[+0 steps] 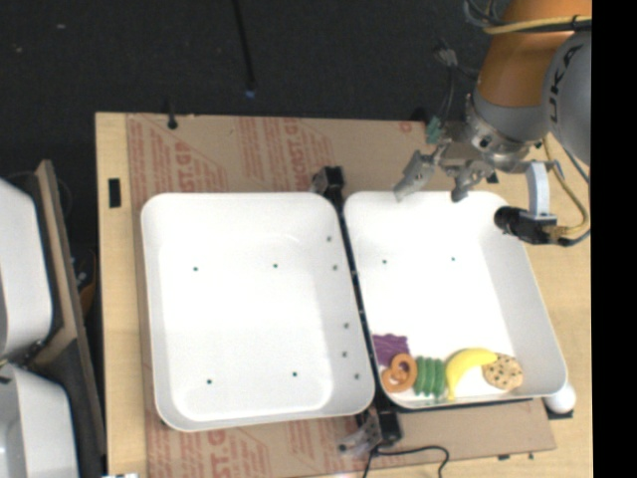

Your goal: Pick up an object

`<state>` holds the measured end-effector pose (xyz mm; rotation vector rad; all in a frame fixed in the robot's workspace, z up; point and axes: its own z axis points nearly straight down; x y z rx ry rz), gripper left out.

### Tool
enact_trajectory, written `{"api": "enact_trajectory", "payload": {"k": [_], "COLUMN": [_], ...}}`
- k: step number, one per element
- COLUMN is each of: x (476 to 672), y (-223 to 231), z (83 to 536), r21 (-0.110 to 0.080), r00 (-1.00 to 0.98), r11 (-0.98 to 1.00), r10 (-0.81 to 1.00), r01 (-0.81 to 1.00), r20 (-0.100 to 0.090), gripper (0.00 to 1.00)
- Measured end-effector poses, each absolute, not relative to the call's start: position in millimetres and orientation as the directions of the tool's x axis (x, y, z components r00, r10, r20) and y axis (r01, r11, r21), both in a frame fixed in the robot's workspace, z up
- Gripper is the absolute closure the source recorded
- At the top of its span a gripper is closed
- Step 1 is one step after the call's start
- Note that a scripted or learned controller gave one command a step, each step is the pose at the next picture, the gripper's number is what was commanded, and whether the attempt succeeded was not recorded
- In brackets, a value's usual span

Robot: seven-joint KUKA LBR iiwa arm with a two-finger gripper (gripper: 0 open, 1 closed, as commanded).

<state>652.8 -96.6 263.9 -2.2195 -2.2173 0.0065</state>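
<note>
Two white bins side by side on a cardboard-covered table (249, 152), dark floor behind. Banana (468, 364) at right bin's (448, 237) near edge, long axis left-right, arching upward, between green piece (431, 376) and cookie (503, 372). Pretzel (399, 373) and purple piece (389, 346) just left. Gripper (432, 180) over far rim, jaws spread, nothing between. Left bin (249, 307) alongside
</note>
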Motion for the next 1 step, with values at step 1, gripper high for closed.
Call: {"api": "enact_trajectory", "payload": {"k": [1], "x": [653.9], "y": [-96.5], "z": [267.9], "r21": [0.001], "r00": [0.0], "r11": [0.0], "r10": [1.0], "r01": [1.0], "r20": [0.0], "gripper": [0.0]}}
